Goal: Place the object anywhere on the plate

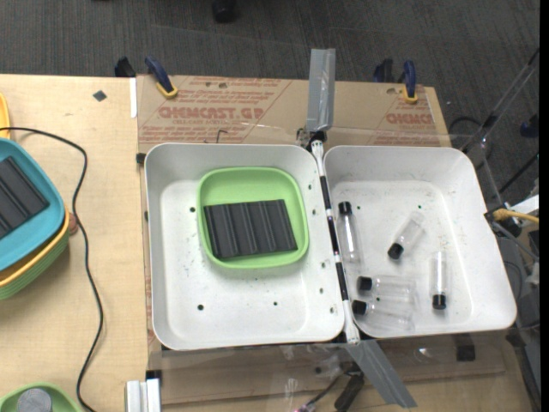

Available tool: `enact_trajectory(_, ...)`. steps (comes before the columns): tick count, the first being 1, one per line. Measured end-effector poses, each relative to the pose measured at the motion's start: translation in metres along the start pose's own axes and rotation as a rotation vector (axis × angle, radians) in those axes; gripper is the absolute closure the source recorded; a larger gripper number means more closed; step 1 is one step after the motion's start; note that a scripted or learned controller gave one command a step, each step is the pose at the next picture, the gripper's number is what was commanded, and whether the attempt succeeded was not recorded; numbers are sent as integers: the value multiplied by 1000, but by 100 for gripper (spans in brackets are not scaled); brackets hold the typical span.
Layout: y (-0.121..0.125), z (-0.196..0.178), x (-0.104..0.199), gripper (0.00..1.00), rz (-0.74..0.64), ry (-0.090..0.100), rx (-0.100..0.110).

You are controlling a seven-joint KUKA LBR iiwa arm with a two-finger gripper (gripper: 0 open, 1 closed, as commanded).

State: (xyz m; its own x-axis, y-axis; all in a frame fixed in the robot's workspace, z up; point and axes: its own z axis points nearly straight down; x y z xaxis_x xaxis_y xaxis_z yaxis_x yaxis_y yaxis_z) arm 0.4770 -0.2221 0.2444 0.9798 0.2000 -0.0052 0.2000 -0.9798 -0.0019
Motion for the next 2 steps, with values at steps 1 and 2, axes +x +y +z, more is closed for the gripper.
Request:
enact_trajectory(1,0,-1,0,0,0,0,0)
enact_trajectory(2,0,3,0,0,1,-1,1)
